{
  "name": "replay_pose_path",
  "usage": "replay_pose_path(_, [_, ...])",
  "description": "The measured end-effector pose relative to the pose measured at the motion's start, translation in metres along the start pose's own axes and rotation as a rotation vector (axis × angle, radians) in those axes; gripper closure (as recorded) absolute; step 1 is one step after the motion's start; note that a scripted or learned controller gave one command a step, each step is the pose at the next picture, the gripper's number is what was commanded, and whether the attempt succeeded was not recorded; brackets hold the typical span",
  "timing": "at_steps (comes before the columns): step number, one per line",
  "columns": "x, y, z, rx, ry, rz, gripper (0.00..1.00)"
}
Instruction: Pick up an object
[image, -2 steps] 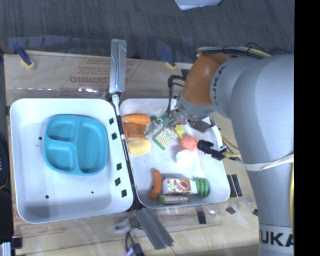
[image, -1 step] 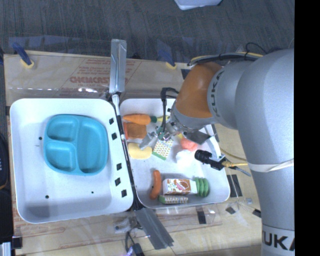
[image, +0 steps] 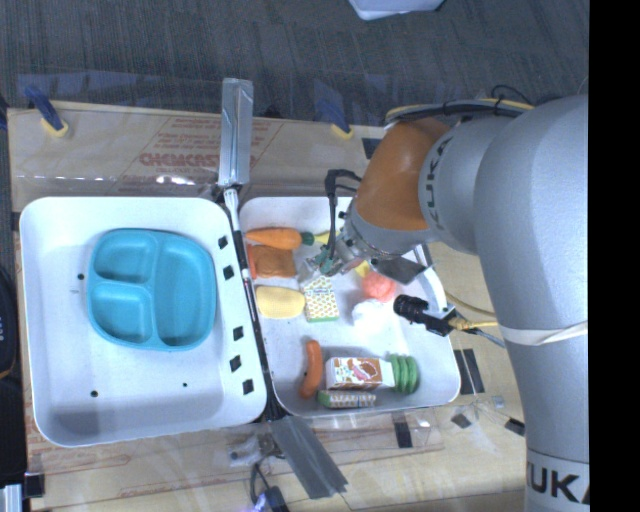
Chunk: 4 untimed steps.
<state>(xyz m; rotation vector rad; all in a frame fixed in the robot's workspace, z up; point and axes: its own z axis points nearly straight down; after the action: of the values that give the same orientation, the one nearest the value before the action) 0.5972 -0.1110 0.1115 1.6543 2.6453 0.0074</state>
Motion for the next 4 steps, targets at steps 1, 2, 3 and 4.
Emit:
replay_pose_path(1, [-0.048,-0.027,-0.069,0.018,0.014,0.184,1.0])
replay_pose_path(2, [-0.006,0.014,-0.13,0.02,0.012,0.426,1.0])
replay_pose_path(3, [-0.006,0.014,-0.13,0.02,0.012,0.427,0.0])
replay_pose_path(4, [-0.06,0.019,0.021,0.021,0.013,0.39,0.0])
